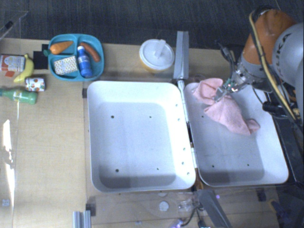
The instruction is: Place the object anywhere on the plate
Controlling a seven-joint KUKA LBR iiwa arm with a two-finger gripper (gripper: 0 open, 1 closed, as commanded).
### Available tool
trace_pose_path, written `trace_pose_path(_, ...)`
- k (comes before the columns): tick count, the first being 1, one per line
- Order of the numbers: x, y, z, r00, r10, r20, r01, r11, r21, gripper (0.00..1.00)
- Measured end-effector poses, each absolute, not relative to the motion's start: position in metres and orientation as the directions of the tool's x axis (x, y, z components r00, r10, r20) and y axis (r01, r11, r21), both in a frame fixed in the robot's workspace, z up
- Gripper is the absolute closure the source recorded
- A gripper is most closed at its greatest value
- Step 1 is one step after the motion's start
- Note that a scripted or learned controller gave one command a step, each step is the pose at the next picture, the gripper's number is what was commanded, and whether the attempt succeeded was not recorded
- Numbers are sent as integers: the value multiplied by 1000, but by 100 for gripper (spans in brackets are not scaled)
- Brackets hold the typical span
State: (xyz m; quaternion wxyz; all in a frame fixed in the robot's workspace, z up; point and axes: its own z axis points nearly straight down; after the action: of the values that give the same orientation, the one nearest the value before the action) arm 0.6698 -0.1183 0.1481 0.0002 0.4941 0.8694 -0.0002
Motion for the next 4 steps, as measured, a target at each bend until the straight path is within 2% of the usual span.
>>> trace_pose_path(1,668,-117,206,-509,861,-1,861,509,1,100)
trace_pose_path(2,670,-116,221,-514,858,0,858,514,0,100)
trace_pose_path(3,662,-70,216,-810,587,2,587,810,0,100)
trace_pose_path(4,658,-14,222,-974,225,1,225,974,2,100)
